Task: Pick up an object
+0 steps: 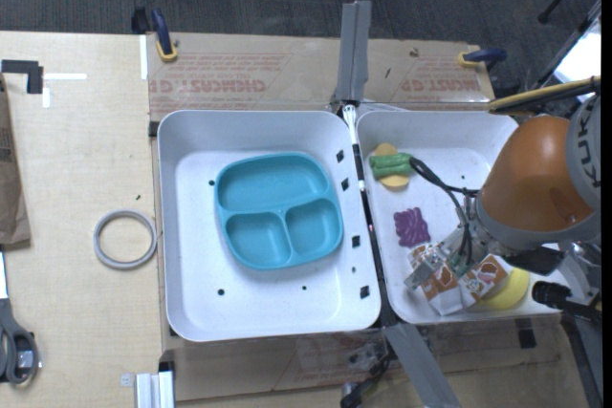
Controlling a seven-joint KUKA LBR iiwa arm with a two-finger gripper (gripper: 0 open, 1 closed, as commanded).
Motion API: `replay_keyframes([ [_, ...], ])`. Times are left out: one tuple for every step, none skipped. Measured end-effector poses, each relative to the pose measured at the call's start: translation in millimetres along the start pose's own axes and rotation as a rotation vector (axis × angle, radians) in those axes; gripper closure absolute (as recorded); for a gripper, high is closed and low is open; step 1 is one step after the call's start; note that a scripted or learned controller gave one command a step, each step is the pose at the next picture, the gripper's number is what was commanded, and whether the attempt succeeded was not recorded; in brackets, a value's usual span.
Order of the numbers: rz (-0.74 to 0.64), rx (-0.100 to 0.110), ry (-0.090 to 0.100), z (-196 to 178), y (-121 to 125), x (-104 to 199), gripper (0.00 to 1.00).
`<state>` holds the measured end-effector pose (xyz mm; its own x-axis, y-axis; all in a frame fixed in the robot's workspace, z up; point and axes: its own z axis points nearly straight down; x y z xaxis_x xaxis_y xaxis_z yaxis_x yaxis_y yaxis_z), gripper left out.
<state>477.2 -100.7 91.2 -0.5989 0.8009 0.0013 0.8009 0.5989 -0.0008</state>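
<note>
The gripper (432,268) hangs low in the right bin (449,124), at five o'clock from the purple toy (412,226). It seems to touch the carton (449,282); whether its pincer is open or closed, I cannot tell.

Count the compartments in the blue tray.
3. The blue divided tray lies in the left bin: one long compartment across its top, two smaller ones below it, side by side.
</note>
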Motion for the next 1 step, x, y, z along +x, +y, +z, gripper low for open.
replay_keyframes([
  [0.153, -0.001, -0.001, 0.0, 15.8, -13.0, 0.00],
])
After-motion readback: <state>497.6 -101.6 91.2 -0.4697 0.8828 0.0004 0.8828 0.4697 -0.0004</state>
